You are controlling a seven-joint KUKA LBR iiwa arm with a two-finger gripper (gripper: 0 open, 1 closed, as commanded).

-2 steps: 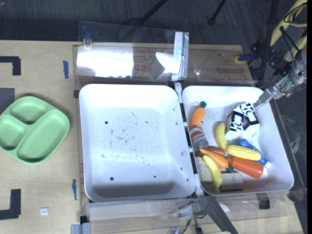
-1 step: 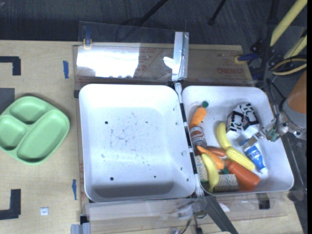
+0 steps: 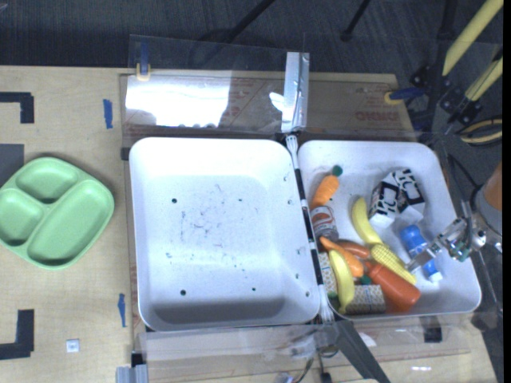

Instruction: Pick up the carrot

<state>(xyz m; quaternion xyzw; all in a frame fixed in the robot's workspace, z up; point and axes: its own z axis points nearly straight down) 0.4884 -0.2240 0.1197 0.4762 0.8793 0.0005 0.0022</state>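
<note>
**A:** Where is the end effector?

**B:** At the far right, over the right bin's right rim. Much of it is cut off by the frame edge, and whether its fingers stand wide or narrow I cannot tell.

**A:** What lies nearest it?

**B:** A blue bottle just beside it, then a black-and-white pouch, a corn cob and a banana. The lower pile is crowded and overlapping, so its pieces are hard to separate.

**A:** And the carrot?

**B:** At the bin's upper left, close against the wall shared with the left bin, green top pointing up-right. It is well apart from the end effector, with the banana and pouch between. Bare floor shows above it.

**A:** Beyond the bins?

**B:** A green divided tray on the desk, far left.
</note>
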